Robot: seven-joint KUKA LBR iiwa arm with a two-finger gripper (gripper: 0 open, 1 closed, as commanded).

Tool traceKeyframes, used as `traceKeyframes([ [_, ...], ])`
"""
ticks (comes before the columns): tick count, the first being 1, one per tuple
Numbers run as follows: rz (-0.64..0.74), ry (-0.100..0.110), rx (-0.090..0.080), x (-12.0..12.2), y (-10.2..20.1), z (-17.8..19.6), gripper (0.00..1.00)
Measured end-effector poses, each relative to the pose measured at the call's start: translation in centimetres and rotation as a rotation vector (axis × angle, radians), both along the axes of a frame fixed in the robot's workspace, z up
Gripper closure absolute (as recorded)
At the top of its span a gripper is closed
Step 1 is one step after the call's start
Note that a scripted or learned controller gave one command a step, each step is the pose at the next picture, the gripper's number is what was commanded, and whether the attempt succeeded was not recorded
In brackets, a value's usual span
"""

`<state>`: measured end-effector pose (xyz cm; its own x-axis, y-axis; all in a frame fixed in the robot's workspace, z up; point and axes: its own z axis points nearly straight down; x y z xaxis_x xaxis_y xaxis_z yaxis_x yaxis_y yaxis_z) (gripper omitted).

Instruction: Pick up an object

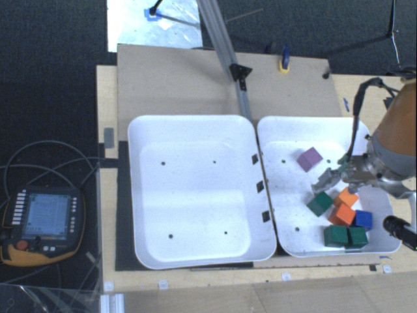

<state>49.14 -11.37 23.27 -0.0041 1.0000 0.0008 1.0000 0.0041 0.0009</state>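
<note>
While the arm (pixel 396 132) reaches in from the right, its gripper (pixel 327 180) hangs low over the right bin (pixel 287 132), just above the cluster of blocks. Two grey fingers (pixel 322 178) point left and slightly down, their tips just above the green block (pixel 319 204); whether they are spread or pressed together cannot be told, and nothing shows between them.

Every block lies in the right bin. A purple block (pixel 309 158) sits alone, up and left of the gripper and apart from the rest. Right of the green block lie two orange blocks (pixel 344 207), one touching the other, the upper one partly under the gripper. A blue block (pixel 363 220) sits just right of the orange pair. Below the orange pair, against the bin's near wall, two dark green blocks (pixel 346 236) sit side by side.

Left of the right bin and touching it stands the left bin (pixel 140 175). Well left of both bins, a control pendant (pixel 43 223) with a screen lies beside the bench (pixel 176 77).
</note>
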Motion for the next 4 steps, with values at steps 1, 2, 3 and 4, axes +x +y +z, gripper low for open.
traceKeyframes([
  [1,-0.001,-0.001,0.000,0.0,0.0,0.0,0.00],
  [2,-0.002,0.005,0.000,0.9,0.0,-5.8,0.00],
  [3,-0.003,0.001,-0.002,0.1,-0.6,-10.6,0.00],
  [4,-0.002,-0.025,-0.010,0.8,-0.9,-11.8,0.00],
])
